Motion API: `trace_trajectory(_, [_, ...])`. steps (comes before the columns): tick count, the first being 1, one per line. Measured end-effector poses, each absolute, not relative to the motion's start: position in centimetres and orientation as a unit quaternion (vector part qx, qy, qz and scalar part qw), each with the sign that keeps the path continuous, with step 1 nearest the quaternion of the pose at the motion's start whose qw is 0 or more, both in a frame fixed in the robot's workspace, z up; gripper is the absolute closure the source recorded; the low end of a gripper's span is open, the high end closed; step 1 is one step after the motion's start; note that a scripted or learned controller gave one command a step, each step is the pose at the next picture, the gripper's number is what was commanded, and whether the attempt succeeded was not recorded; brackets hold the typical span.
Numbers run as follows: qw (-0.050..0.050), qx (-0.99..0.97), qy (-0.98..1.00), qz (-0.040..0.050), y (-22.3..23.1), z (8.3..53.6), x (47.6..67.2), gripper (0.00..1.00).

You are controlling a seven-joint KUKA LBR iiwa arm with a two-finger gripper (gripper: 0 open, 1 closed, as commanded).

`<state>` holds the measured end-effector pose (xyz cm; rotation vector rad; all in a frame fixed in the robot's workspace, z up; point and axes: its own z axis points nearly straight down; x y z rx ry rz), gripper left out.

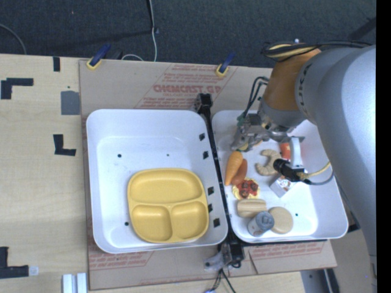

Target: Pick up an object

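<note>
My gripper hangs low over the back left part of the right bin, just above the top end of an orange carrot-like piece. A beige curved piece lies just to its right. Below the carrot sit a small red piece, a tan cylinder, a grey cup-like item and a tan disc. A red and white item and a small grey block lie further right. I see nothing held.
The left bin holds a yellow divided plate. A black divider strip runs between the two bins. The arm's grey body and orange band cover the right bin's back right. A cable trails over the bin.
</note>
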<state>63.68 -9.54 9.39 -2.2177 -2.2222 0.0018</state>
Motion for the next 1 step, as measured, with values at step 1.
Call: trace_trajectory(1, [0.000,-0.706,-0.708,-0.0012,-6.25,18.95,57.40,1.00])
